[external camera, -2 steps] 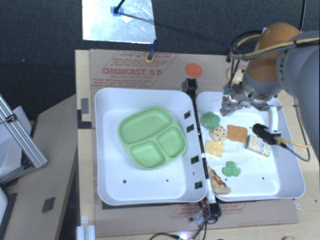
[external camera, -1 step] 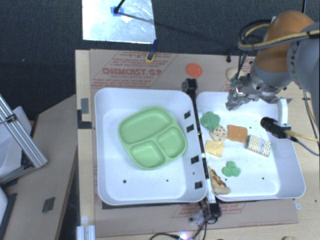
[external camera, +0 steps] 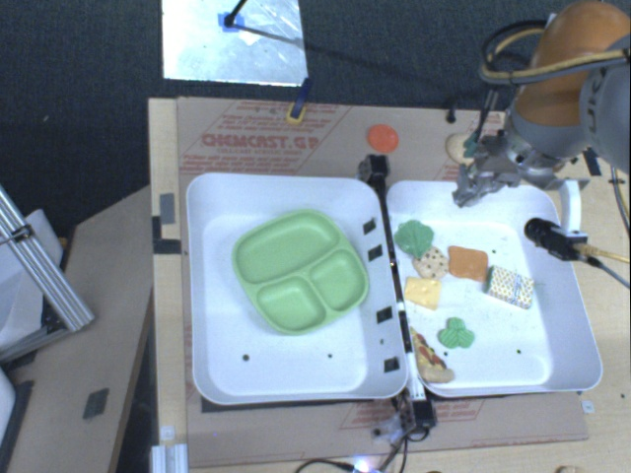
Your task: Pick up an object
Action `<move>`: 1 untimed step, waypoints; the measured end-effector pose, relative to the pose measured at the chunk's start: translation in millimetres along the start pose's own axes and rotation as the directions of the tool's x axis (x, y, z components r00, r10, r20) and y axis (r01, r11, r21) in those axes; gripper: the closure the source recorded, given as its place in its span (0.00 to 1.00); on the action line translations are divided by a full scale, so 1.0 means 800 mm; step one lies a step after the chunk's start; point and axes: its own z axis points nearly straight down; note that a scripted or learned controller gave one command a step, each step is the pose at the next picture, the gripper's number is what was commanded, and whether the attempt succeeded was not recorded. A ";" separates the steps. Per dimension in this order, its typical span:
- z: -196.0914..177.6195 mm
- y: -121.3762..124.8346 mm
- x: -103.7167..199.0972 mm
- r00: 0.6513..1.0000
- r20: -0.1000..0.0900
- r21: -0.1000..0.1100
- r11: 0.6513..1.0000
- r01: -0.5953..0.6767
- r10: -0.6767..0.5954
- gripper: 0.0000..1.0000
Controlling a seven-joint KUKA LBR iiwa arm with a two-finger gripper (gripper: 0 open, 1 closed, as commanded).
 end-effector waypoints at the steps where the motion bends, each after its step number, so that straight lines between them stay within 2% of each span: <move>1: 0.001 0.042 0.052 1.000 -0.001 0.000 1.000 0.004 -0.004 1.00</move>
